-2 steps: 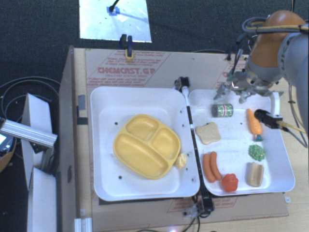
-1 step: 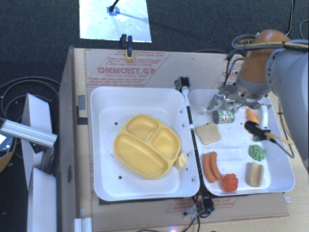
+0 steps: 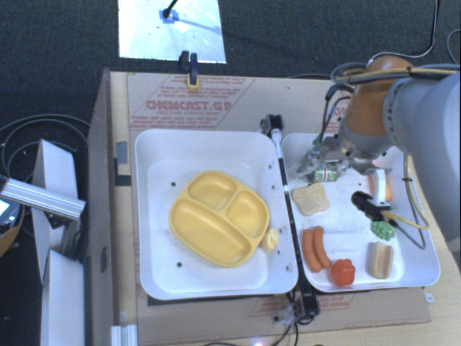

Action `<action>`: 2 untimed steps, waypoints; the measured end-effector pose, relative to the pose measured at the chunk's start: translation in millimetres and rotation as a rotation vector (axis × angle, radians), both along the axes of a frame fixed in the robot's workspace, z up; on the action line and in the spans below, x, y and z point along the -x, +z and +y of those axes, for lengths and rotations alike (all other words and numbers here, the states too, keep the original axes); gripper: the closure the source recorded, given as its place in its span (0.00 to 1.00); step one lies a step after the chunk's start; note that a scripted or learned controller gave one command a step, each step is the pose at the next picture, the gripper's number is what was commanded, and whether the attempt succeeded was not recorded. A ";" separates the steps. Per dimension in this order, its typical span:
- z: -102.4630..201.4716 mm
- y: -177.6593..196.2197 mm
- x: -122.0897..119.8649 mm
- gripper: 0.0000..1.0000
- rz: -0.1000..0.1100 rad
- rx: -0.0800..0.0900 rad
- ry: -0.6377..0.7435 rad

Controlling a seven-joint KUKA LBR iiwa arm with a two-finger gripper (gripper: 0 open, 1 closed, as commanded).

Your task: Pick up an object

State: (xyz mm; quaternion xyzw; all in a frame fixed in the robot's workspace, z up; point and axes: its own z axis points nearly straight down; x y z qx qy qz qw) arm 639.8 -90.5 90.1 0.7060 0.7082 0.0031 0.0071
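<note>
You are looking at a glossy yellow plastic plate (image 3: pixel 218 217), rounded at the corners and moulded into 3 compartments, lying tilted in the left bin (image 3: pixel 144 193). A small pale yellow lump (image 3: pixel 270 239) is touching its right edge.

The pickable things are all lying in the right bin (image 3: pixel 425 265):
- A flat, speckled tan toast slice (image 3: pixel 311 199) is sitting near the bin's left wall.
- 2 smooth orange sausages (image 3: pixel 315 247) are lying side by side nearer the front.
- A shiny red pepper-like piece (image 3: pixel 343 272) is sitting just beside them.
- A matte beige bread roll (image 3: pixel 379 259) is standing at the front right.
- A knobbly green piece (image 3: pixel 384 230) is lying just behind the roll.
- A slim orange-and-white piece (image 3: pixel 379 186) is lying farther back.

The hand (image 3: pixel 321 166) is hanging over the far left part of that bin, just behind the toast. You cannot tell whether it is wide, narrow or gripping anything. Above it the grey arm (image 3: pixel 425 114) is showing its orange band (image 3: pixel 371 103).

Both bins are smooth white plastic with rolled rims. They are resting on a bench covered by a brown cardboard sheet (image 3: pixel 194 96) printed in red. Dark carpet (image 3: pixel 57 34) is surrounding the bench, and a shiny silver sheet (image 3: pixel 169 20) is lying on it beyond the far edge. White boxes (image 3: pixel 61 171) and black cables (image 3: pixel 21 139) are sitting to the left.
</note>
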 end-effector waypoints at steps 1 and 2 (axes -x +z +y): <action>-0.5 11.2 -1.2 1.00 -0.004 0.001 0.001; 60.2 95.2 83.0 1.00 0.012 -0.007 0.001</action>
